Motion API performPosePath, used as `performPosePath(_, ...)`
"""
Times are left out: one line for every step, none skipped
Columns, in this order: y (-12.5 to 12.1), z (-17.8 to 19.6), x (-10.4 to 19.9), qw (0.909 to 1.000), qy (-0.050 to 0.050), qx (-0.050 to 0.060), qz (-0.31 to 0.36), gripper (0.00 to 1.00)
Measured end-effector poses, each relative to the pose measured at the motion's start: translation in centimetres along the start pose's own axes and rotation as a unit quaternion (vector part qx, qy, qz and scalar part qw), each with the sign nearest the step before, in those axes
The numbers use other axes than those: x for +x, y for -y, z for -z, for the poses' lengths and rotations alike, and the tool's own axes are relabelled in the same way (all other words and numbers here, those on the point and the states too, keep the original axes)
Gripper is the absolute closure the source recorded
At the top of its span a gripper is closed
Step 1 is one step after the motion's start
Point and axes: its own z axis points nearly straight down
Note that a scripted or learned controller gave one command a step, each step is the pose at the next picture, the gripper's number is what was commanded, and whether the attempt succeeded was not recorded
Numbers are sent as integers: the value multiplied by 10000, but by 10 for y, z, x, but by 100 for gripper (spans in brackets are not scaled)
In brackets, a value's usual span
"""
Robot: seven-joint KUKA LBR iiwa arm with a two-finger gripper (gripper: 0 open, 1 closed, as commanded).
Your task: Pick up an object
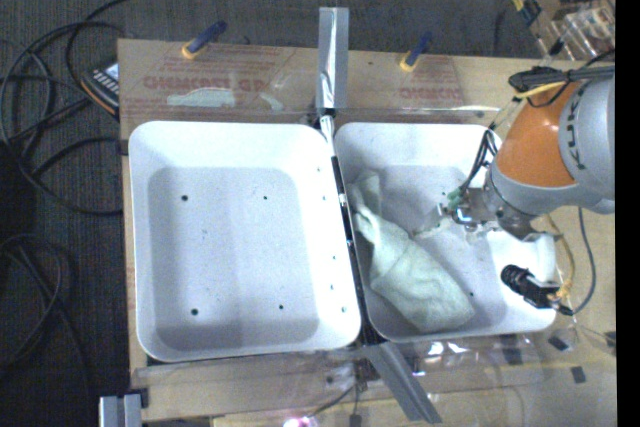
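Right bin [400,150] holds crumpled pale cloth [408,265]; gripper [450,212] above it, jaw state unclear. Left bin [140,215], wooden bench [250,80].

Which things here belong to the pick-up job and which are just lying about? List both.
For the job:
- cloth, crumpled in the right bin
- claw, low over that bin, beside the cloth

Lying about:
- left bin
- two clamps on the board's far edge
- cables on the floor
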Motion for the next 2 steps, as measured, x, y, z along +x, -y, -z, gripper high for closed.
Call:
performPosePath(-78,-3,24,9999,35,-83,101,0)
performPosePath(-94,64,-41,9975,24,16,-707,0)
